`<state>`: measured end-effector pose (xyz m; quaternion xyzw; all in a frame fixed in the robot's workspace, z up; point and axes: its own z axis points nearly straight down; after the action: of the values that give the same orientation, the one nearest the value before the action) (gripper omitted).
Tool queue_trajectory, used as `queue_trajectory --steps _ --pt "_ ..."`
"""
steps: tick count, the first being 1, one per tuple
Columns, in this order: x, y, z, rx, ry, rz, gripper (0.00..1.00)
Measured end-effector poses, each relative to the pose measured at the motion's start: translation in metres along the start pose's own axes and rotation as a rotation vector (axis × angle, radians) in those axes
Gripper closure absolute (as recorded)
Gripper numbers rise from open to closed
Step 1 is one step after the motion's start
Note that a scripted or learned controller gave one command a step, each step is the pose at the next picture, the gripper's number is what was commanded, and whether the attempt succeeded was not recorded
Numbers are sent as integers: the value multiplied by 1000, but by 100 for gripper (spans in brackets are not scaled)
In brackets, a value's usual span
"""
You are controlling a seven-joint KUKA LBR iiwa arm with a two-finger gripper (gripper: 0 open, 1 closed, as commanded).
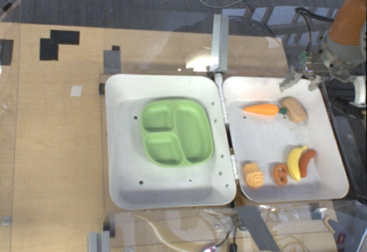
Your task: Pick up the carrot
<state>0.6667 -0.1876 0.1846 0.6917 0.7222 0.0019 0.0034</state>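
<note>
Carrot (262,110) lies near the right bin's (338,187) far edge, leaf end touching a potato (294,109). Gripper (301,79) partly cut off; open or closed cannot be told.

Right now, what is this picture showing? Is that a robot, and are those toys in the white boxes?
Yes, it is a robot. The camera hangs above a wooden bench and looks down at a slant. The grey arm with the orange band reaches in from the right side of the picture, and its fingers hover over the top edge of the right shallow white bin. They hold nothing.

The left shallow white bin holds a green plastic plate with three compartments. The right bin holds toy food: an orange carrot with a green top lying beside a tan potato-shaped piece, and lower down a yellow corn piece, a small brown-orange round piece, a yellow banana and a red-brown sausage.

The robot's job is to pick up the carrot, which lies untouched.
</note>
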Motion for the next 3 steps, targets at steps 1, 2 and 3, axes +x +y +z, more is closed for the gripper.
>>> queue_trajectory --steps 1,2,3 --pt "43 5 96 2 0 -195 0" --pt "45 9 82 -9 -3 -198 100" --pt "69 6 71 1 1 -28 100"
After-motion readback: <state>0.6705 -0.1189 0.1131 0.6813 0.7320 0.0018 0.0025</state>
